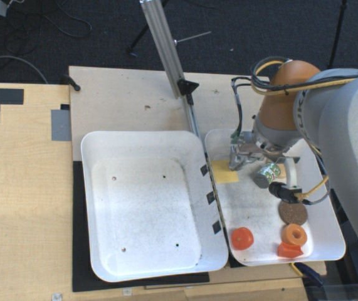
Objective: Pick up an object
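Grey arm's hand (238, 158) sits low over a yellow sponge (224, 175) in the right bin (332, 246), grip state unclear, nothing visibly lifted yet

arm (304, 115), two white bins (103, 162), small objects (242, 238)

Arm (329, 105): grey rounded casing, orange band above wrist, black and yellow cables looping at 12 o'clock.

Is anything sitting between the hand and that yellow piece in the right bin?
Nothing visible. The hand hangs just right of the yellow piece with bare bin floor between them; the red ball and brown disc lie farther toward the camera.
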`<state>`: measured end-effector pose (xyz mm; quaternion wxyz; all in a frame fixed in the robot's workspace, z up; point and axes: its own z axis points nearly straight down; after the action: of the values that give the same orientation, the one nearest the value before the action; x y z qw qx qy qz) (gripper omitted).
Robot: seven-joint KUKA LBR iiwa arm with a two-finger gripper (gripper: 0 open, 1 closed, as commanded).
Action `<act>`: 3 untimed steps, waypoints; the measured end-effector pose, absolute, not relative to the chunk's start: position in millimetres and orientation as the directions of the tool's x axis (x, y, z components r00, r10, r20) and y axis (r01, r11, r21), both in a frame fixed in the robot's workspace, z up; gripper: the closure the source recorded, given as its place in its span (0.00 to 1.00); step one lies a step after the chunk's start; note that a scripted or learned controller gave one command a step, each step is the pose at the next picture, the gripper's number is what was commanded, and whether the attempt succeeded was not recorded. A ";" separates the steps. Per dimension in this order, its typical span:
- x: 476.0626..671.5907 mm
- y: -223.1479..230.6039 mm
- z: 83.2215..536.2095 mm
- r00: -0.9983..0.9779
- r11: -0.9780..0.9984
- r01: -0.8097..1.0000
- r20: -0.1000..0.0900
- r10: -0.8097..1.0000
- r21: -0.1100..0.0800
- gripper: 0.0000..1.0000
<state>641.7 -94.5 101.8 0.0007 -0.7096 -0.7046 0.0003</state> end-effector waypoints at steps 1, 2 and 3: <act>649.7 -98.8 161.3 0.003 -0.003 1.000 0.000 1.000 0.003 1.00; 650.7 -100.1 214.9 -0.001 0.001 1.000 -0.001 1.000 0.004 1.00; 633.6 -55.4 210.1 -0.003 0.003 1.000 0.002 1.000 -0.004 1.00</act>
<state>633.6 -55.4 210.1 0.0023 -0.7060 -0.7082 0.0008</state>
